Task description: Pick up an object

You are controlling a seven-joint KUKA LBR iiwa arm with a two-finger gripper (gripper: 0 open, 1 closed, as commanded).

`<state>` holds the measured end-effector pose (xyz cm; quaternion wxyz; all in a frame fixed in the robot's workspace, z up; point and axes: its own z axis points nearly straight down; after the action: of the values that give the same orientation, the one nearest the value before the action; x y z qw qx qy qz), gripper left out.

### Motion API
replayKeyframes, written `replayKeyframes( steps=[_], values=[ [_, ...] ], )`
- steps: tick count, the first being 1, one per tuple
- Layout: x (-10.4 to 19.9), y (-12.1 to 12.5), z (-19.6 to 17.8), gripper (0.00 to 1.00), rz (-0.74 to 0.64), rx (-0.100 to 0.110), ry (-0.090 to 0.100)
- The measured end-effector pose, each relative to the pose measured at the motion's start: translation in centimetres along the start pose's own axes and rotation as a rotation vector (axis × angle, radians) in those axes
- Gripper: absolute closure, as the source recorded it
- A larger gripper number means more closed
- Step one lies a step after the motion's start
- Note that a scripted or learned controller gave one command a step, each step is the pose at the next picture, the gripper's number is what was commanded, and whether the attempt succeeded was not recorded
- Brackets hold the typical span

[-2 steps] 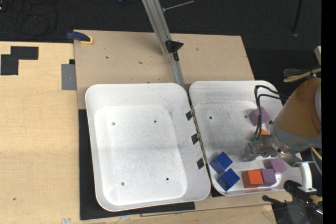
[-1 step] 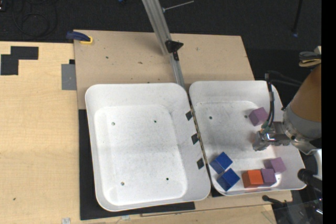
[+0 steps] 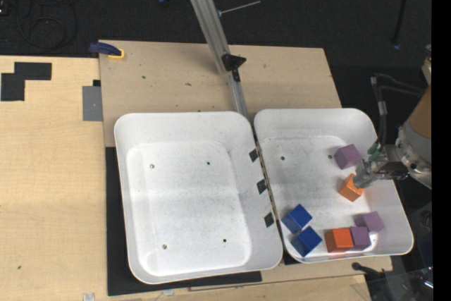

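Just below gripper (image 3: 368,174), orange block (image 3: 350,188)

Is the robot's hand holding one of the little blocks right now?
It cannot be told. The hand is right at the top of the small orange block in the right white bin, but a grip is not clearly visible.

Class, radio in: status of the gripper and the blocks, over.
Gripper low in right bin, at orange block; grasp unconfirmed. Purple block close beside. Other blocks clustered near front rim.
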<state>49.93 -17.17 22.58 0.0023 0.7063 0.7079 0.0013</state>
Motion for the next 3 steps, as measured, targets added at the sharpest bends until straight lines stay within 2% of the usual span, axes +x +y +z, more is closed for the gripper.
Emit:
replayKeyframes(
  steps=[1, 2, 3],
  values=[
    [0.6, 0.4, -4.5, 1.00, 0.000, 0.002, 0.001],
    [5.5, 3.7, -3.9, 1.00, -0.003, 0.006, 0.003],
    [9.4, 5.2, -2.9, 1.00, 0.000, 0.009, 0.003]
  ],
)
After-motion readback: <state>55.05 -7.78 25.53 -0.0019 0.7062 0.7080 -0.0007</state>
